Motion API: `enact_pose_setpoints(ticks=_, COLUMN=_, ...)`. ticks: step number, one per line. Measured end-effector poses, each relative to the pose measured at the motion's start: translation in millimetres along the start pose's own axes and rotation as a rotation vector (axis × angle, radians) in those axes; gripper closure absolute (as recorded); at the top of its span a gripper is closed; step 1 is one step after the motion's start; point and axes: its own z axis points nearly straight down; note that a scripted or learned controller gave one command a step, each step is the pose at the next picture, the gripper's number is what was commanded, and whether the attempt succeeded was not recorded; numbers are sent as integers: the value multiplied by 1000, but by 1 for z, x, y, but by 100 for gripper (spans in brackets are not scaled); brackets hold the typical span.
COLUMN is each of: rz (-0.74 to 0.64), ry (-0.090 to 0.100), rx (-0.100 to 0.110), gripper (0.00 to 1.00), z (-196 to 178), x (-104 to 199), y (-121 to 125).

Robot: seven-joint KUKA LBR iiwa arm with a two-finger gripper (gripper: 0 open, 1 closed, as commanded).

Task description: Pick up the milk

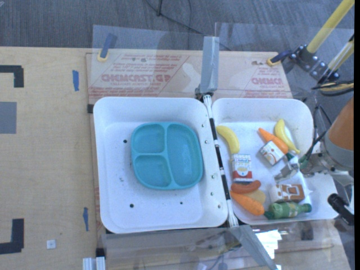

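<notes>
The milk (pixel 271 153), a small white and brown carton, lies tilted in the right bin (pixel 247 108), right of centre. It sits between an orange carrot (pixel 273 140) on its far side and the end effector (pixel 289 169) on its near right. The carrot touches or nearly touches the carton's far edge. A yellow banana (pixel 284 135) lies just right of the carrot, along the bin's right wall.

The end effector is low inside the right bin, just beside the near right corner of the milk. How far it is open cannot be told, and nothing is seen held in it. The arm (pixel 341 145) enters from the right, showing its orange band at the frame edge.

A second carton with brown print (pixel 289 193) lies just near the end effector. A green bottle (pixel 288 209) lies on its side along the bin's near wall. A red and white carton (pixel 242 168) sits left of the milk, apart from it. A second banana (pixel 228 138) lies far left of it. A red sausage (pixel 246 187) and a second carrot (pixel 247 203) lie at the near left.

The left bin (pixel 112 167) holds a teal divided plate (pixel 167 155). Both bins rest on the table (pixel 45 151).
</notes>
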Motion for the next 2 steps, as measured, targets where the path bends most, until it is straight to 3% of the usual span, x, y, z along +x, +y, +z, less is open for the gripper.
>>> enact_pose_setpoints(ticks=1, rz=-104, ry=1, rx=-13, gripper=0, z=17, x=-12, y=-13)
enact_pose_setpoints(ticks=2, rz=-64, ry=0, rx=0, gripper=0, z=16, x=-5, y=-9)
